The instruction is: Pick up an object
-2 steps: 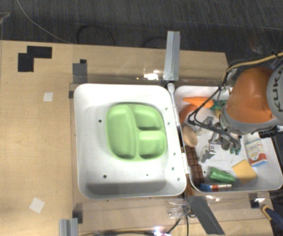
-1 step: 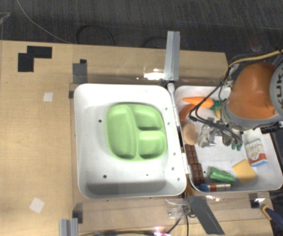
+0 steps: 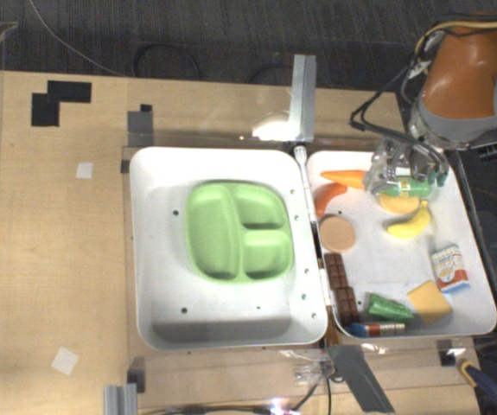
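**Fingers low over the far end of the right bin, grip unreadable**

Fingers hang at the far end of the right bin, but from where I stand they are a blur of metal and clear plastic, and I cannot tell whether they are spread or pressed together, or whether anything sits between them. The arm leans in from the right, its orange band above the wrist, so it is working the far corner of that bin.

Just beneath the tool lies a yellow-orange piece, and to my eye that is the likeliest target, since the wrist is stacked almost straight over it. A banana lies just beside it on the near side, and a carrot lies to its left near the dividing wall. That crowding is the risk: a close there could as easily nudge the banana as take anything.

The rest of the pickings are scattered loosely, which looks like a bin tipped out rather than arranged. A tan disc is by the divider, a brown bar runs along it, and a small carton, a yellow wedge and a green bottle lie towards the near end.

The left bin carries a green divided plate, lying flat and well apart from the arm.

Nothing looks lifted yet; I'd judge the pick not yet done.
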